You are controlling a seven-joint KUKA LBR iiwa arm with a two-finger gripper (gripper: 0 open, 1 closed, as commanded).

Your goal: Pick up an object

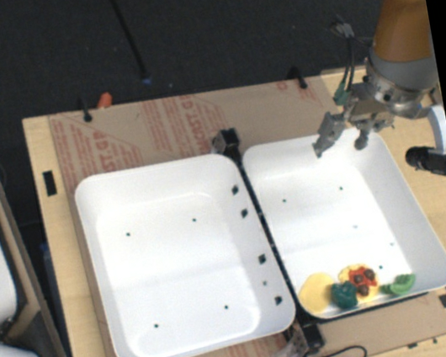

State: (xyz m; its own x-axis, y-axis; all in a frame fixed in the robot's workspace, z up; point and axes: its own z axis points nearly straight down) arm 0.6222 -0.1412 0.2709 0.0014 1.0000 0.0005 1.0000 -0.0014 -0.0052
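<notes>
- Gripper point(341, 140) hanging over the far edge of the right bin point(395, 186), fingers spread apart, nothing between them
- Yellow disc point(315, 292), teal lump point(344, 296), red-and-yellow toy point(360, 277), green piece point(402, 284) huddled at that bin's near rim, probably slid downslope
- Well apart from the gripper, so a long reach needed

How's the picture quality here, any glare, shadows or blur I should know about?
Camera view: the white bins look bright and nearly washed out, with soft grey shading across the left one's floor; the background above the bench is very dark; the small objects at the right bin's near edge are soft and low in detail; the gripper is slightly blurry.
</notes>
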